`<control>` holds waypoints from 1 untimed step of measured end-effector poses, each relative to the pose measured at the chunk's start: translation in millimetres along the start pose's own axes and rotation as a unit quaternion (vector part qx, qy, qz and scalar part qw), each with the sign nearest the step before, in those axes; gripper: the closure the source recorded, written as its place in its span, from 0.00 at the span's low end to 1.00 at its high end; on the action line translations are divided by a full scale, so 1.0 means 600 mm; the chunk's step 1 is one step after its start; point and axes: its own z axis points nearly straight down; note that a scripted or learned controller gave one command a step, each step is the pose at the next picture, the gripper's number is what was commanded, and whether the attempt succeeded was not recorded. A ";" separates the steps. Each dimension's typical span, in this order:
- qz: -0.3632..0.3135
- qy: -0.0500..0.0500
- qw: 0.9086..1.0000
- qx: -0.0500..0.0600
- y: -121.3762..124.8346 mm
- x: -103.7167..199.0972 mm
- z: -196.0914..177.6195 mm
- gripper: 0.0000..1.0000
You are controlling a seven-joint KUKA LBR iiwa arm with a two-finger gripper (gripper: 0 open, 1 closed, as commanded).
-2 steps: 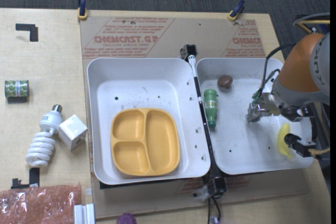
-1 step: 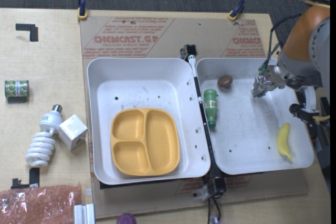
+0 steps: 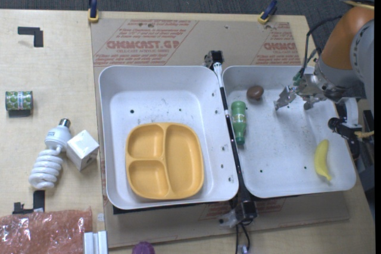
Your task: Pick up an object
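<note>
My claw hangs over the far right part of the right-hand shallow white plastic bin, its metal fingers spread apart with nothing between them. My grey arm with its orange band comes in from the right edge above that bin's far corner.

Inside this bin, a small round brown object sits to the left of my claw, near the far wall and apart from my fingers. Just below it, a green plastic bottle with a pale label lies on its side along the bin's left wall. A yellow banana lies toward the near right corner, well apart from my claw.

The left-hand shallow white plastic bin touches the right one along their shared edge and holds a yellow three-compartment plastic plate in its near half.

Both bins rest on a brown cardboard sheet with red print, held by blue-and-yellow clamps at its far edge. On the pale wooden counter to the left sit a small green can, a white spiral light bulb and, just beside it, a white cube. A pinkish mesh bag lies at the near left corner.
</note>
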 end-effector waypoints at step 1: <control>0.000 0.000 1.000 0.000 0.028 0.080 0.000 0.00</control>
